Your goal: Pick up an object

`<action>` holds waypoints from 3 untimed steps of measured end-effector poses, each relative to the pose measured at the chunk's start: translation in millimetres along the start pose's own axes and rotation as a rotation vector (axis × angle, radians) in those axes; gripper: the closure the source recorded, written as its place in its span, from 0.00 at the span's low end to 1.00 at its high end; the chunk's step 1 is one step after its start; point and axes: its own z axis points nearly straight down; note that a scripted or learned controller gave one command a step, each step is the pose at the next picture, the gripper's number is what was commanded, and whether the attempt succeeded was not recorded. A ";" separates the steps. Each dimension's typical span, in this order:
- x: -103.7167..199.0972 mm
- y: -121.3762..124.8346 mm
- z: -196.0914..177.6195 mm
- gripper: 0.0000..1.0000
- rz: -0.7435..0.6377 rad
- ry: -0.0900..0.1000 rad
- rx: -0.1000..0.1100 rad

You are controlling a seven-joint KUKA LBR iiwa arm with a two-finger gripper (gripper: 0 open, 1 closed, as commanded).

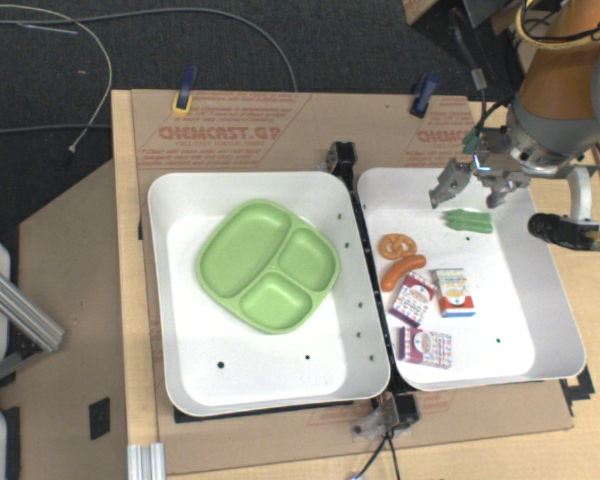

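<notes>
Jaws [473, 190] spread open, empty, above a flat green, perhaps leaf-shaped piece [468, 221].

We see the grey arm [565, 58], with its orange band above the wrist, entering from the bench's right edge near the far corner. Its gripper [473, 190] hangs above the right bin's far edge, fingers [446, 188] spread apart with nothing between them.

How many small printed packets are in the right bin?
3: one packet left of centre, one beside it to the right, one nearer the front edge. None looks hidden.
</notes>
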 end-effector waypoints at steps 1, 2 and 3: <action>3.6 -0.2 59.6 0.00 0.000 0.001 0.002; 0.2 6.3 118.5 0.00 0.000 0.001 0.004; 1.2 8.8 135.3 0.00 -0.001 0.004 -0.001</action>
